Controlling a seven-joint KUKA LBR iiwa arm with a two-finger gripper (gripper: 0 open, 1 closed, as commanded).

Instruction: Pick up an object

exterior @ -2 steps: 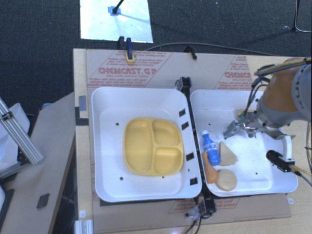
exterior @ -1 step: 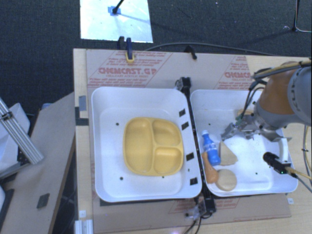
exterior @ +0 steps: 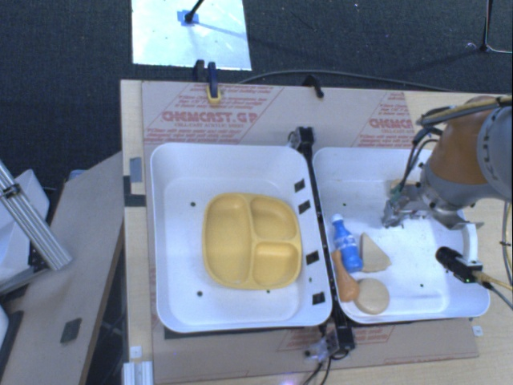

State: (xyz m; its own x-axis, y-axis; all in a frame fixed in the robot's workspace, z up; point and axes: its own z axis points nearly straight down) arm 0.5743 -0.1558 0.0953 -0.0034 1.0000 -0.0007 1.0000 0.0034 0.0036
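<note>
Grey arm (exterior: 497,147) — orange band

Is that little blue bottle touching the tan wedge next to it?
Touching: the camera view shows the blue bottle lying against the tan wedge, no gap between.

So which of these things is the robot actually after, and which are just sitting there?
Could be picked, all in the right bin near the gripper:
blue bottle
tan wedge
round disc
orange stick

Just lying about:
yellow tray in the left bin
clamp
</note>
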